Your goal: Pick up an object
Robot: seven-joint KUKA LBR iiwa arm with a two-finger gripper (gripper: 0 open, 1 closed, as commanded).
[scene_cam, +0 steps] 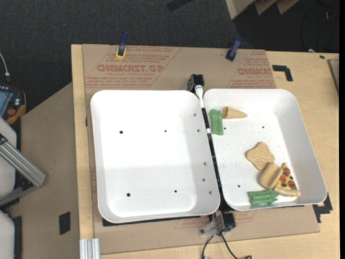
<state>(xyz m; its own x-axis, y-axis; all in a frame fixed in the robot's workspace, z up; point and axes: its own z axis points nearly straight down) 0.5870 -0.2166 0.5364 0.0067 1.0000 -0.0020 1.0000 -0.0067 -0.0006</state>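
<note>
The pizza slice [285,181] partly hides behind the bread piece [269,175]; the worktop [81,144] runs off the near edge.

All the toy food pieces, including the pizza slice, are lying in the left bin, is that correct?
Not quite. The camera view shows the toy food pieces, including the pizza slice, lying in the right bin, not the left bin.

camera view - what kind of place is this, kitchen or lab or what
Most likely a robotics lab test bench, not a kitchen: two white bins clamped side by side on a cardboard-covered board, toy food such as a pizza slice in the right one, and cables at the front edge.
</note>
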